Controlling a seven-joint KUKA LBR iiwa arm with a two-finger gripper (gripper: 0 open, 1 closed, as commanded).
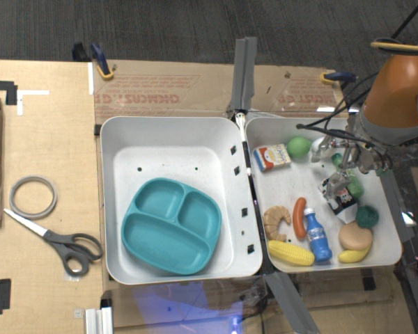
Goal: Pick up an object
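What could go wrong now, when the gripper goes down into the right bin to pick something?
1. The gripper hangs over crowded toys, so it may trap the dark green piece or the white item together.
2. It is near the right bin's wall and might hit it.

Robotics lab bench w/ two white bins, cardboard backing, toy food, scissors, tape roll.

We see the arm reaching in from the right, its orange band uppermost and the wrist bent downward. Below it the gripper hangs low, tangled in dark cables, its metal parts pointing down.
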